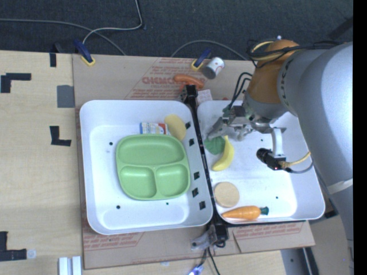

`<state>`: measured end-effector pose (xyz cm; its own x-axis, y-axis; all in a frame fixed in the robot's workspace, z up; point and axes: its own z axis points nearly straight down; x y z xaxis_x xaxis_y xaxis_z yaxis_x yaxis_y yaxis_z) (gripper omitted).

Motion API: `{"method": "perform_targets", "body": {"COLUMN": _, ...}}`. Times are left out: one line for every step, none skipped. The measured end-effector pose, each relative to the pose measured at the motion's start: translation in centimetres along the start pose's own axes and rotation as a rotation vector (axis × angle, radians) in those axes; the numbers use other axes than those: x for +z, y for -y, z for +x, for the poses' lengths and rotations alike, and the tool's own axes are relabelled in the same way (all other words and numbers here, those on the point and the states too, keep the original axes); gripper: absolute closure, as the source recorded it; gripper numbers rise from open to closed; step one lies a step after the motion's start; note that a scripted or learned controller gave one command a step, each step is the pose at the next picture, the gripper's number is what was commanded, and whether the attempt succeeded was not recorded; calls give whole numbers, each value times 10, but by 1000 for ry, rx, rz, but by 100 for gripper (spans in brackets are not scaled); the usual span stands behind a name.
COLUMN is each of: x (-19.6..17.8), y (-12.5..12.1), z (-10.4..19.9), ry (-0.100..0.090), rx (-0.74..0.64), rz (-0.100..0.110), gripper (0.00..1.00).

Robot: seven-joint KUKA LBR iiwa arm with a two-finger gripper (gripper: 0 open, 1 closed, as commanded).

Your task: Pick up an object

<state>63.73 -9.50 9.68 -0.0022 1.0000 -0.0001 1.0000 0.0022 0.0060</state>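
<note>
My claw [221, 132] sits low in the right bin [298, 202], near that bin's left wall, directly over the green object [215, 146] and the upper tip of the banana [224, 157]. I cannot tell how wide the claw stands, nor whether anything sits in it (the metal parts blur together there). The banana lies tilted, touching the green object. Below them rest a round tan biscuit [226, 194] and, along the near wall, a carrot [243, 212] lying flat. The left bin [97, 199] carries a green divided plate [153, 166], with a small carton [152, 128] and a yellow lemon-shaped piece [176, 126] just above it. An orange sausage-shaped item [188, 79] lies on the desk [34, 171] behind the bins.
</note>
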Motion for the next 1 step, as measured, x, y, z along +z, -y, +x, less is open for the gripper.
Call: {"method": "perform_targets", "body": {"x": 10, "y": 28, "z": -3, "ry": 1, "rx": 1, "rz": 2, "gripper": 0}}
